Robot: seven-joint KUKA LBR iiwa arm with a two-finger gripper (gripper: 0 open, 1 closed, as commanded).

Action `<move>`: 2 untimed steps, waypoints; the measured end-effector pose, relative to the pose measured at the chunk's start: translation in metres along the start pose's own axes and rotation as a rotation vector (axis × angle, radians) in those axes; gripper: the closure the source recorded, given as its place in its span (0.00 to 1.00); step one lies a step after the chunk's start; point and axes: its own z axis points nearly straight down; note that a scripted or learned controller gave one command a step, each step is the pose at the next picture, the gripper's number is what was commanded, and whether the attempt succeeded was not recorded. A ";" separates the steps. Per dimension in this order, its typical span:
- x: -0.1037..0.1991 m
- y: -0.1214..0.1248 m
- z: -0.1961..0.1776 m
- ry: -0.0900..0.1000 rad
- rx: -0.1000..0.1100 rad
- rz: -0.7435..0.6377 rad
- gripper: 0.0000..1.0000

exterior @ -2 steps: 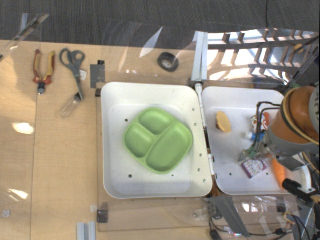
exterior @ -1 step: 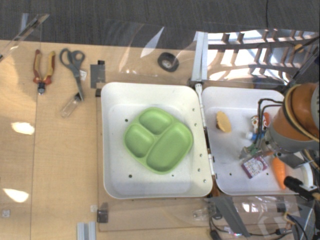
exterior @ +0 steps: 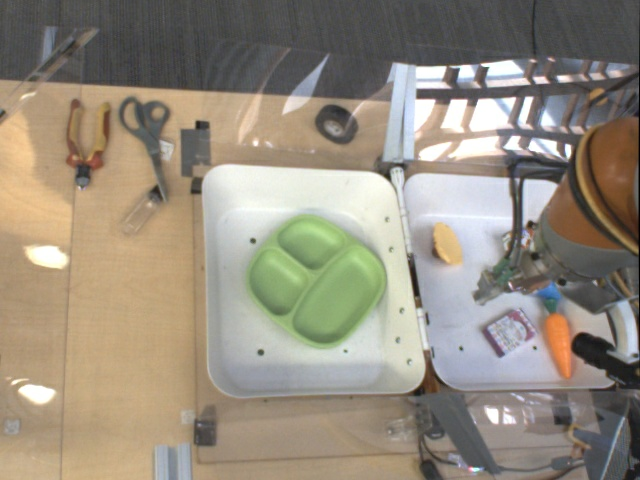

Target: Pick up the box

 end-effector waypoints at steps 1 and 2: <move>0.000 0.000 0.000 0.000 0.001 -0.001 0.00; -0.075 -0.022 0.098 -0.005 -0.001 0.021 0.00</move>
